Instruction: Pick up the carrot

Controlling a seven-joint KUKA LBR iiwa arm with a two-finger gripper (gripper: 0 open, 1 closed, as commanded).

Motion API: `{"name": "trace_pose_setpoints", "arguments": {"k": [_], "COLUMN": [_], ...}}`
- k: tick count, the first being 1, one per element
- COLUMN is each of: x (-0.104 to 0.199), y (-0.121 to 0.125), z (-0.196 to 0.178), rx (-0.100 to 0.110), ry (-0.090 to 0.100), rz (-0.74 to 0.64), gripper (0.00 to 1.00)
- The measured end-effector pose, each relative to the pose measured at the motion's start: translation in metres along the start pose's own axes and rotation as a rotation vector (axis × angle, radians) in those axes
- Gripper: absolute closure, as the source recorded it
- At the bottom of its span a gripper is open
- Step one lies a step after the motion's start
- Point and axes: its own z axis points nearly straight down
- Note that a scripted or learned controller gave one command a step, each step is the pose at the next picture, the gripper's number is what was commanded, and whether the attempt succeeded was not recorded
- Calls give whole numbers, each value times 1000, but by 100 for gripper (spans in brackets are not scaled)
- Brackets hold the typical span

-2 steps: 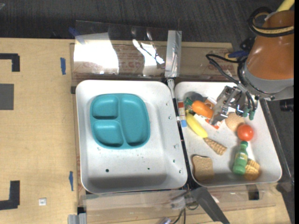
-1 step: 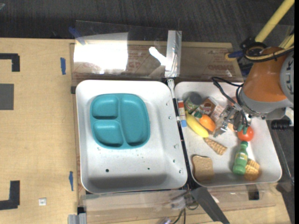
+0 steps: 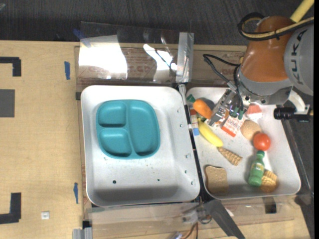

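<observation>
Carrot (image 3: pixel 202 106) at right bin's (image 3: pixel 294 176) far-left corner, my claw (image 3: pixel 218 114) just beside it, its spread I cannot tell, banana (image 3: pixel 210 135) nearer the left wall.

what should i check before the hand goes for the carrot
1. Carrot in view, in the right bin, near its top left corner: ok.
2. Hand close to the carrot, just right of it: ok.
3. Hand open enough to take it: cannot tell.
4. Space around the carrot: not ok, the banana lies just below and the bin wall sits at its left.
5. Carrot already between the fingers: cannot tell.
</observation>
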Motion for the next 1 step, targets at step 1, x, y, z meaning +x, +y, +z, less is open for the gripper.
{"name": "trace_pose_setpoints", "arguments": {"k": [1], "x": [22], "y": [-23], "z": [-31], "rx": [9], "ry": [5], "rz": [264], "gripper": [100]}}
